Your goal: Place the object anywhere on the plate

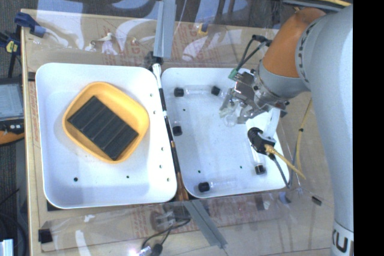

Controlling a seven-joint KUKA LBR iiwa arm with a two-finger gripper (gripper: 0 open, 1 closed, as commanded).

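A dark grey square object with ridges (102, 127) lies flat on the yellow plate (135, 106), which sits in the left bin (54, 177). The object covers most of the plate's middle. My gripper (237, 110) hangs over the upper right part of the right bin (210, 153), far to the right of the plate. Its pale fingers (228, 107) stand apart with nothing between them.
Small black knobs (178, 92) dot the right bin's floor near its edges. A black connector with a yellow cable (259, 141) hangs below the wrist. The grey arm (324, 87) fills the right side. A metal rail (163, 27) stands behind the bins.
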